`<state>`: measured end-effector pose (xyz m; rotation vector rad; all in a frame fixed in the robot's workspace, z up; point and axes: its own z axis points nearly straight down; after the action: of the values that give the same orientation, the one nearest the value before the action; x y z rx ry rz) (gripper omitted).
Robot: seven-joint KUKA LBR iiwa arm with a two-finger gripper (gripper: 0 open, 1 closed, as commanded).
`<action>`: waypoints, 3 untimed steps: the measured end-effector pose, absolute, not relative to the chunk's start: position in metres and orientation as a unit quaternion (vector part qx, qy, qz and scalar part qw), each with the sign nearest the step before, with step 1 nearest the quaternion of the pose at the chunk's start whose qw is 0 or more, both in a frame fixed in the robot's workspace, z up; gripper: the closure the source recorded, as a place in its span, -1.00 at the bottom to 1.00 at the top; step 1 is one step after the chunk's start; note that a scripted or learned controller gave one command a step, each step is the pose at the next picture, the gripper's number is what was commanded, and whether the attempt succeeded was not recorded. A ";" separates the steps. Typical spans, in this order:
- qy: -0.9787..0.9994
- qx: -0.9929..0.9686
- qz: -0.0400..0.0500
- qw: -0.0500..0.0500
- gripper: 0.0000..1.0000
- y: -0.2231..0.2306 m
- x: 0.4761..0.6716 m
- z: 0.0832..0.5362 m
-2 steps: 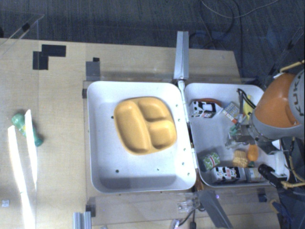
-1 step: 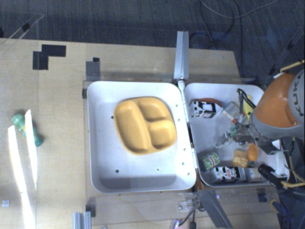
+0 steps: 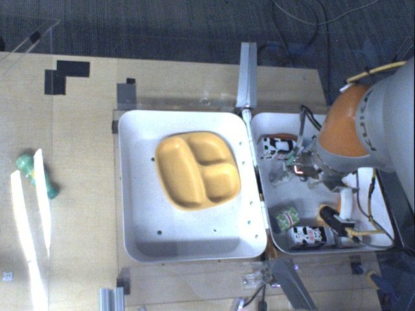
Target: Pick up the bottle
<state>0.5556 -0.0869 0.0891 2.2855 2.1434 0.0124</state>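
My gripper (image 3: pixel 297 168) is low in the right bin (image 3: pixel 382 235), near its upper middle, with the grey arm and its orange band (image 3: pixel 343 129) coming in from the right. Just left of the gripper lies a pale, see-through object (image 3: pixel 280 174) that may be the bottle; its shape is too faint to be sure. Whether anything sits in the gripper is hidden by the wrist.
A yellow divided plate (image 3: pixel 196 169) lies in the left bin (image 3: pixel 139 225). The right bin also holds a cow-patterned carton with red (image 3: pixel 277 146) at its top left, a green packet (image 3: pixel 286 218) and another cow-patterned carton (image 3: pixel 307 236) near the front wall.
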 end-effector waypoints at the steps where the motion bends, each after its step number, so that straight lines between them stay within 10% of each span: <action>1: 0.652 0.759 0.006 0.006 -1.00 -0.095 0.492 0.090; 2: 0.764 0.645 0.005 0.010 -1.00 -0.085 0.494 0.090; 3: 0.784 0.621 0.004 0.005 -1.00 -0.090 0.535 0.089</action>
<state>0.5351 -0.0896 0.0895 1.9441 2.4556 0.0120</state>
